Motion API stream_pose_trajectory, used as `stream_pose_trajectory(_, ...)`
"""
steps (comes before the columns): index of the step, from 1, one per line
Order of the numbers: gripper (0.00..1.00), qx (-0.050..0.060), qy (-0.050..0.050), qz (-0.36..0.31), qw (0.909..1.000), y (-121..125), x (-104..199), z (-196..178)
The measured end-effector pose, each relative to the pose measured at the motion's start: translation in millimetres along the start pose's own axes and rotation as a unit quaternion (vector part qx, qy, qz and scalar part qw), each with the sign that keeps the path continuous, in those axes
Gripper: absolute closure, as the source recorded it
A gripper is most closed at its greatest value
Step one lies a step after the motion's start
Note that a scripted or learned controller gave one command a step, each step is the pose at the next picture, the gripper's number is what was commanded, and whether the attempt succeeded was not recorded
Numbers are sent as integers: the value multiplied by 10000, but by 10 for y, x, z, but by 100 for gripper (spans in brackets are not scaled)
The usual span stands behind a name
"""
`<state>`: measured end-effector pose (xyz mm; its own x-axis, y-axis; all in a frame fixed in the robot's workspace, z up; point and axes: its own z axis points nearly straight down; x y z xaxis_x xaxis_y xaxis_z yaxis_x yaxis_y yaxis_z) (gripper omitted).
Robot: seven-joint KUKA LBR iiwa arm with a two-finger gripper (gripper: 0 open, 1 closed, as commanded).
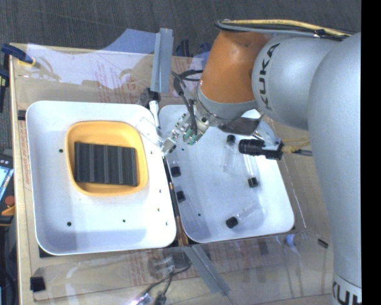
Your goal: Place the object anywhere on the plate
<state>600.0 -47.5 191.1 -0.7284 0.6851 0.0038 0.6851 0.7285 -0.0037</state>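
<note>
Plate (108, 135), yellow with a dark ribbed centre, lies in the left bin (51, 215); right bin (209, 221) holds small clear tubes (247, 164); gripper (178, 138) state unclear.

My desk (82, 75) is pale wood under clear sheeting, standing on dark grey carpet (82, 8), evenly lit.
</note>
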Motion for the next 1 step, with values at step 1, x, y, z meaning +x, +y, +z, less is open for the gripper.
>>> stream_pose_trajectory(1,0,0,-2,-1,10000,0,-1,-1)
